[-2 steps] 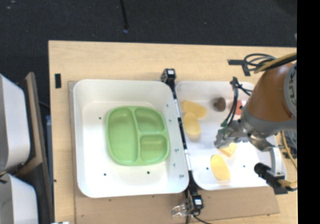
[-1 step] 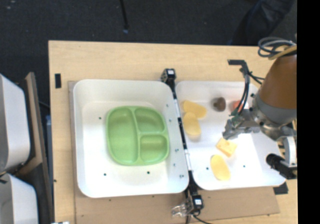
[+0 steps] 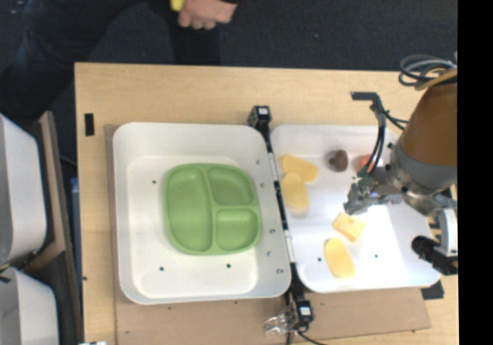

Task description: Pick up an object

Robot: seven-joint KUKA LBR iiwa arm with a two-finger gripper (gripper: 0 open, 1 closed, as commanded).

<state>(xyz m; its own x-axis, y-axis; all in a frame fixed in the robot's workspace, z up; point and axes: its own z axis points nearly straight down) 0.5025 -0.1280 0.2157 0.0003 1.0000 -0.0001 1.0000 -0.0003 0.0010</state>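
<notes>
The right bin [image 3: 385, 278] holds several yellow pieces: two [image 3: 298, 169] [image 3: 296, 192] near its left wall, a wedge [image 3: 348, 226] in the middle and an oval piece [image 3: 340, 258] toward the front. A small brown lump [image 3: 337, 159] and a red bit [image 3: 363, 160] lie near the back. My gripper [image 3: 360, 199] hangs low over the bin's middle, just above and right of the yellow wedge, reached in from the right under the orange band [image 3: 431, 120]. Nothing visible sits between its tips.
A green divided plate [image 3: 211, 207] rests in the left bin [image 3: 139, 259]. A person's hand [image 3: 204, 6] holding something yellow is beyond the bench's far edge. Clamps [image 3: 260, 115] [image 3: 296, 311] mark the seam between the bins.
</notes>
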